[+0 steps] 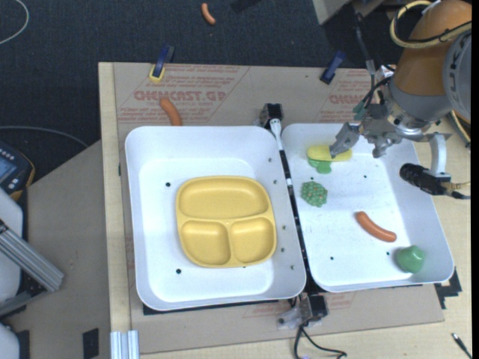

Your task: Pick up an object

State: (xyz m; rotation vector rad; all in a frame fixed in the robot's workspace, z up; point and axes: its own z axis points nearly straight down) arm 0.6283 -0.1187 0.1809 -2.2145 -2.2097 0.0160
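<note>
In the right bin (426, 223), a yellow item with a green end (322, 155) lies at the far left. Nearer the front are a green broccoli piece (314, 194), an orange sausage (375, 226) and a round green item (409, 258). My gripper (363, 143) hangs low over the bin's far side, just right of the yellow item. It is open, and nothing sits between its fingers. Its left fingertip (346, 140) reaches the yellow item's right end.
The left bin (150, 200) holds a yellow divided plate (224, 221). An orange sausage (171, 111) lies on the cardboard behind that bin, and another (208, 13) on the dark floor. Blue clamps (159, 63) (331, 67) grip the board's far edge.
</note>
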